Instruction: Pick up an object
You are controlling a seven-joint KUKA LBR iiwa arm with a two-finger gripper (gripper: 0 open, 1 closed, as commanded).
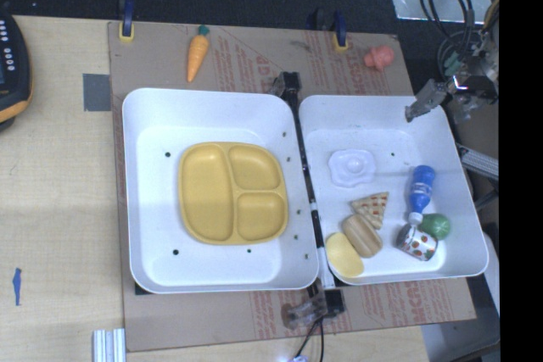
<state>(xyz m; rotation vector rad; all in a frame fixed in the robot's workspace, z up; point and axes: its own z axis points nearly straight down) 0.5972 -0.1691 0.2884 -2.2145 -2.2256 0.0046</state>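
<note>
Crowding the right bin (441, 263), a blue bottle (421, 186), green ball (436, 225) and patterned cup (418, 243) touch; the hand (422, 106) hovers above the bin's far corner.

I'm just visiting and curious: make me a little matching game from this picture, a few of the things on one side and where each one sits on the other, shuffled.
Things:
1. yellow divided plate
2. toy carrot
3. blue bottle
4. pink toy

Places:
A. in the right bin
B. on the cardboard, above the left bin
C. in the left bin
D. on the cardboard, above the right bin

Pairs: 1-C, 2-B, 3-A, 4-D
</note>
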